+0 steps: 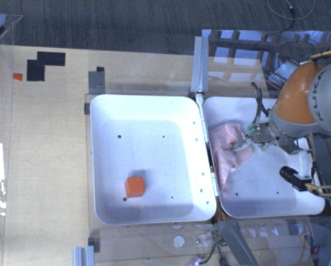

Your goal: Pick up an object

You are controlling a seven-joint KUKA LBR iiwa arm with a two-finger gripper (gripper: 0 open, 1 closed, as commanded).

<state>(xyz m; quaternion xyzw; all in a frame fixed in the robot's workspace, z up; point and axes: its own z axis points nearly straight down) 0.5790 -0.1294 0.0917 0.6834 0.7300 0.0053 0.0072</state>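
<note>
While the grey arm [320, 101] with its orange band reaches in from the right, the gripper [249, 140] hangs low over the right bin [265, 201], at the right-hand edge of a crumpled pink cloth [227, 151]. The cloth lies in the left part of that bin, bunched against the wall shared with the neighbouring bin and stretching from the upper middle down toward the lower left corner. The gripper's tip meets the cloth's upper right folds, but the view from above is too small and too crowded there to show whether it is touching or just above the fabric, and I cannot tell whether the gripper is released or clenched; nothing can be seen held in it. The rest of the right bin's floor, below and to the right of the cloth, is bare white. In the left bin [104, 148] a single orange cube [135, 187] sits on the floor in the lower left area, well apart from every wall and far from the gripper. Both bins rest side by side on a pale wooden bench [44, 165]. At the bench's upper left lie a black stepped patch [44, 64] and, just beside it to the left, a small orange square [17, 77].
</note>
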